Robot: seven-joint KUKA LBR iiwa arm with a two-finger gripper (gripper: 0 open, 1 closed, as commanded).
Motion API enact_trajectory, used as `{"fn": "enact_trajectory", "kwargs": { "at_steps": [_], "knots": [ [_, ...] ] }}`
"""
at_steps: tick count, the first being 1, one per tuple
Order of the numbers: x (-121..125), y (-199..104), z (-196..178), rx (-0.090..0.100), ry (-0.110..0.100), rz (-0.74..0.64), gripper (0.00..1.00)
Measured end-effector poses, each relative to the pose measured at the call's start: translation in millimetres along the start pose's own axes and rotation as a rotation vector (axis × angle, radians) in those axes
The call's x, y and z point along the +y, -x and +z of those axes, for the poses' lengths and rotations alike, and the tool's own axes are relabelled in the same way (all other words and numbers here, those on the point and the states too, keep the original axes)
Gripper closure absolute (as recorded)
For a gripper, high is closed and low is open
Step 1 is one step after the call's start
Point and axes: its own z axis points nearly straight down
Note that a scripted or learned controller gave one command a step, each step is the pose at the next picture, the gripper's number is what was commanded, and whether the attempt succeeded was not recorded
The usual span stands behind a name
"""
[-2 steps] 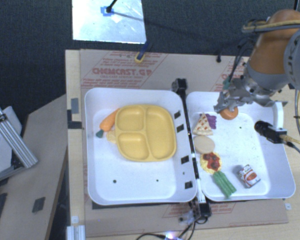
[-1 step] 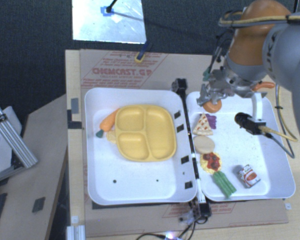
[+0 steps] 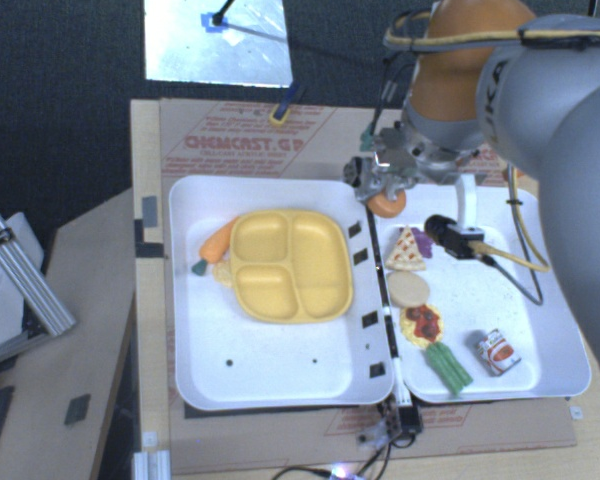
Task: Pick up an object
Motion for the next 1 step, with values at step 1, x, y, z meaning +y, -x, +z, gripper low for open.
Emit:
{"fn": "enact_trajectory", "kwargs": {
  "at_steps": [1],
  "knots": [
    [-8.1, -30.9, 19.6, -0.001, -0.002, 0.002, 1.0]
  ]
}}
